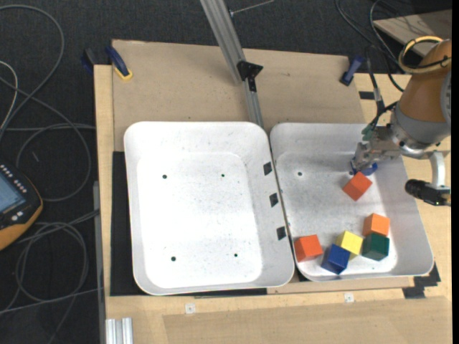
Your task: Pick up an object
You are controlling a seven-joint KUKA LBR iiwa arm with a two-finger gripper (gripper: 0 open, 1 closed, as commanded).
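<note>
The claw (367, 160) sits low over the far right part of the right bin (315, 145), hanging from the grey arm with its orange band (422, 95). Whether it is open or closed cannot be told from this angle. Something small and blue shows right at its tip, too small to name.

Just beside and slightly nearer than the claw lies an orange block (357, 185), tilted on a corner. It looks apart from the claw rather than gripped, though the gap is very slight.

Further toward the near edge of the same bin lies a cluster of blocks: a second orange cube (308, 246) at the left, a blue cube (335, 258), a yellow cube (351, 241), a green cube (375, 246) and another orange cube (376, 224) just behind the green one. The left bin (143, 142) lies alongside on the desk (179, 63).

By my reading, the step in hand is the approach or the grasp attempt on the tilted orange block. The next move calls for centring the claw over that block, coming down so it straddles it, closing, then lifting straight up. The tilt could make the block slip or roll out.
</note>
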